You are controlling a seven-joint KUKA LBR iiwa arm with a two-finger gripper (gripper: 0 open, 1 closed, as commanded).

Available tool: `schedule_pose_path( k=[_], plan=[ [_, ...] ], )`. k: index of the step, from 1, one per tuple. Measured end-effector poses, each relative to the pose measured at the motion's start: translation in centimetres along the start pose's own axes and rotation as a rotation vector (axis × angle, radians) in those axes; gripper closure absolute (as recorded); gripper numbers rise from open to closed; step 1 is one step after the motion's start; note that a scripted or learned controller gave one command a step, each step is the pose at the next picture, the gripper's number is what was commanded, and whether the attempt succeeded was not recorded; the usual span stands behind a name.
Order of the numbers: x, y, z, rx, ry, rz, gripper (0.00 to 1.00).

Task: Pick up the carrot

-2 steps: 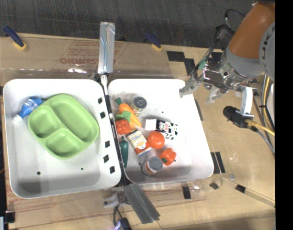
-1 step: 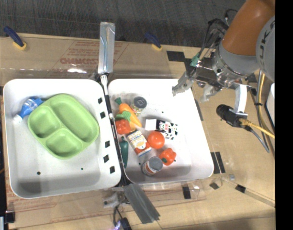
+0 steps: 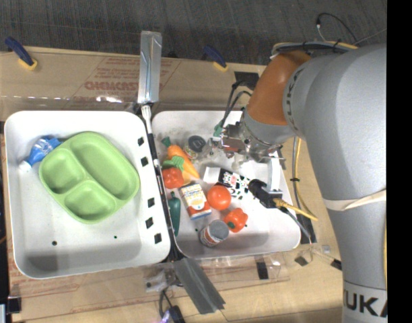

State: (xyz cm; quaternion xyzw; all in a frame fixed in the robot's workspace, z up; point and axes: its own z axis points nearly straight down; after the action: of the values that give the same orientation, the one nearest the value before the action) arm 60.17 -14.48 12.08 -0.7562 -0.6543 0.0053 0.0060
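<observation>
My claw [image 3: 227,142] sits low over the right bin [image 3: 287,229], back half.
Can't tell how wide it is open or if it grips anything. Carrot [image 3: 181,160] lies by that bin's left wall, left of the claw, next to a red pepper [image 3: 172,177] and juice box [image 3: 194,200]. Left bin [image 3: 31,247] holds 1 green plate [image 3: 89,175].

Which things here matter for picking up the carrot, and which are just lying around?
For the job:
carrot
gripper
right bin

Lying about:
green plate in the left bin
tomato
small carton
can
red pepper
blue thing
</observation>
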Motion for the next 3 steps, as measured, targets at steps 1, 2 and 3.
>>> schedule_pose_path(
  k=[1, 2, 3],
  plan=[
    [3.9, 2.3, 1.6, -0.031, -0.019, -0.224, 0.0],
    [3.9, 5.1, 1.4, -0.03, -0.014, -0.129, 0.0],
    [5.2, 1.4, 3.3, -0.003, 0.001, 0.219, 0.0]
  ],
)
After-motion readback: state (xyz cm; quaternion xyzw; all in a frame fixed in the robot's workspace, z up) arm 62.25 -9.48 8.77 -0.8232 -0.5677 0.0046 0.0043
